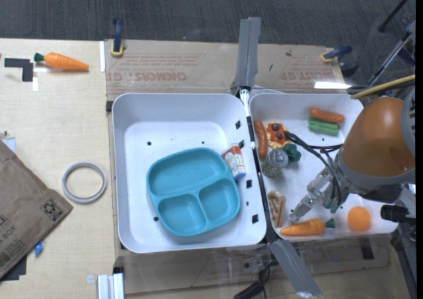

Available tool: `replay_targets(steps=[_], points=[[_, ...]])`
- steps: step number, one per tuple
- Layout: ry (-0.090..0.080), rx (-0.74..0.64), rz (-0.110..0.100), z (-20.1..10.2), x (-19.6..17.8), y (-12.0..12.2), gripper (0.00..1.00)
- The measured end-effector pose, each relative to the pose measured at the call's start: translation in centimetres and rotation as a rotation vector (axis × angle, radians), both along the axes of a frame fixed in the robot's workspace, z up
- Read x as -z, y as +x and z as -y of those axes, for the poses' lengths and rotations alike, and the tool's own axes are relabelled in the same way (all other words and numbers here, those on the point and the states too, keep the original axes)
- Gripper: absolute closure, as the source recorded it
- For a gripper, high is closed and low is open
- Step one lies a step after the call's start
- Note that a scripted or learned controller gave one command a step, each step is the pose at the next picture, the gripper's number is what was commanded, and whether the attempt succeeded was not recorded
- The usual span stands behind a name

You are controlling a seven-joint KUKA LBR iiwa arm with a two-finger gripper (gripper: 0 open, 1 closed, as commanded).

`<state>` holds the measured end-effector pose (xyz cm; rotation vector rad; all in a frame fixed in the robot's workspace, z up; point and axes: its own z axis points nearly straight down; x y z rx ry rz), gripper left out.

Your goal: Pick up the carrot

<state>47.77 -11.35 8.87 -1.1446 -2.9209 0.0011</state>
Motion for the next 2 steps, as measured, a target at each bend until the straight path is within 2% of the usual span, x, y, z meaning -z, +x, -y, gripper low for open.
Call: replay_targets(steps=[1,2], points=[[0.001,-0.345,0.004,1.5,0.0,4.3,0.00],[0.002,-0.343,0.001,-1.7,0.0,2.4,0.00]])
